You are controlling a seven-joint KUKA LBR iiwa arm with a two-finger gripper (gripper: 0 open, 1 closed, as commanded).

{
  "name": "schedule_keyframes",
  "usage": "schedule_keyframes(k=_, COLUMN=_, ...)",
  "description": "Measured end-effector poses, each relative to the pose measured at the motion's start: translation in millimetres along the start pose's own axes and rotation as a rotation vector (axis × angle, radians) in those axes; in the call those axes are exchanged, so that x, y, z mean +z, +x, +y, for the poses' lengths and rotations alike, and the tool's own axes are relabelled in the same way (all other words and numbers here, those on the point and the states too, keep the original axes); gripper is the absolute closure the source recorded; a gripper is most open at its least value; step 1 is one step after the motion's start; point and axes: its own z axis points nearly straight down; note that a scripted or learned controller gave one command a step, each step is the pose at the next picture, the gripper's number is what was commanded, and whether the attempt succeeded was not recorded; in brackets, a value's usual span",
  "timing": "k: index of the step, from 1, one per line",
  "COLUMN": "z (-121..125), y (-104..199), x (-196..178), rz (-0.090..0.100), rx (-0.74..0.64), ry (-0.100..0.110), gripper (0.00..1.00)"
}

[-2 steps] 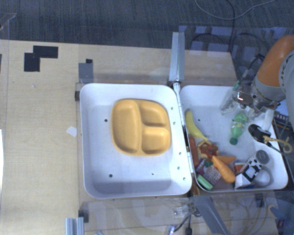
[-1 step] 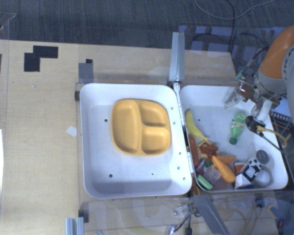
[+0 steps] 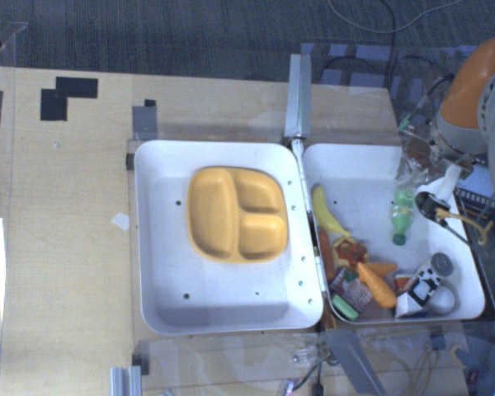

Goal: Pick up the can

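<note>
A silvery can [image 3: 443, 300] lies in the near right corner of the right bin [image 3: 356, 165], partly behind a black-and-white carton [image 3: 423, 287]. A small round grey top [image 3: 441, 264] shows just beyond it; I cannot tell whether it is a second can. My gripper [image 3: 422, 186] hangs over the bin's far right side, just above the upper end of a clear bottle with a green label [image 3: 403, 213]. The can sits well toward the front from the gripper, apart from it. The wrist and cables hide the fingers.
The right bin also holds a banana [image 3: 326, 213], a carrot [image 3: 376, 284], and several small packets [image 3: 346, 291] near its front left. A yellow divided tray [image 3: 235, 213] sits in the left bin [image 3: 157, 246]. A metal divider [image 3: 296, 97] runs between the bins.
</note>
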Motion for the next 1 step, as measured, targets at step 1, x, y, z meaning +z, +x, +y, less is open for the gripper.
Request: schedule_keyframes(k=1, z=-53.2, y=-44.9, x=-48.6, rz=0.002, rx=-0.047, ry=0.002, gripper=1.00)
